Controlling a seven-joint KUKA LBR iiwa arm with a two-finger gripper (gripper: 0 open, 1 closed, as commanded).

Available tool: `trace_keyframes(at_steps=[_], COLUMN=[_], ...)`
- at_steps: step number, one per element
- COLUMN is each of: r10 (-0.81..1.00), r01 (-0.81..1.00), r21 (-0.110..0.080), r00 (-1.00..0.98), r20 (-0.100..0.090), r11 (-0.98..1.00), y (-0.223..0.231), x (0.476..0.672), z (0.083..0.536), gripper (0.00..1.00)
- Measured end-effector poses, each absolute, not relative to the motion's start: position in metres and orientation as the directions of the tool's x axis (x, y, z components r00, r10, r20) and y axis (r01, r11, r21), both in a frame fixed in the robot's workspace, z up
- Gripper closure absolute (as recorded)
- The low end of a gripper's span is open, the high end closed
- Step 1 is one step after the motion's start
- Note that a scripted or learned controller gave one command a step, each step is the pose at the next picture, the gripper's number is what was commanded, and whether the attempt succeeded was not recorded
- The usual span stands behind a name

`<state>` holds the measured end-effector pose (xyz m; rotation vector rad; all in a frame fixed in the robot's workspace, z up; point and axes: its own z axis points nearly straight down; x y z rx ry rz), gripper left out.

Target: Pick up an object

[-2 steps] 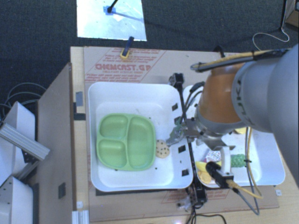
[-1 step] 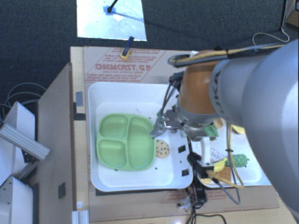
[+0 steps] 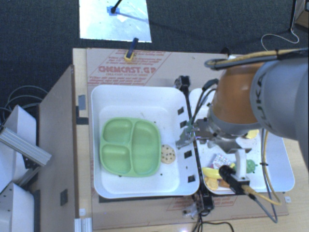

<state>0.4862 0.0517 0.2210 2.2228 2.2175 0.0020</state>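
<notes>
Left bin: a shallow white plastic bin [image 3: 140,92] is seen at 9 o'clock from the arm.
Tray: a light green plastic tray with three compartments [image 3: 130,146] lies flat in the middle of the left bin.
Cookie: a small round tan cookie with dark chips [image 3: 167,154] is placed at 3 o'clock from the tray, just beside its edge.
Right bin: a second shallow white bin [image 3: 285,178] is largely covered by the grey and orange arm [image 3: 251,95].
Right bin contents: a yellow curved object [image 3: 211,173], a small white packet with red print [image 3: 221,159] and a small green object [image 3: 250,166] – all lie toward 6 o'clock.
Gripper: the metal gripper [image 3: 185,139] is found over the wall between the two bins, at 2 o'clock from the cookie and apart from it – whether it is released or clenched cannot be told, and nothing is seen held.
</notes>
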Motion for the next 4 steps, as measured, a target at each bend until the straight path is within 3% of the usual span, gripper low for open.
trace_keyframes(at_steps=[1, 2, 3, 4], r10=[1.000, 1.000, 1.000, 1.000], r01=[1.000, 1.000, 1.000, 1.000], r21=[0.005, -0.005, 0.004, 0.002], r00=[0.003, -0.013, -0.006, -0.008], r20=[-0.002, 0.004, 0.001, 0.002], r11=[-0.003, 0.013, 0.006, 0.008], y=[-0.006, 0.092, 0.085, 0.133], x=[0.514, 0.485, 0.488, 0.527], z=[0.235, 0.181, 0.195, 0.172], gripper=[0.00, 0.00, 1.00, 1.00])
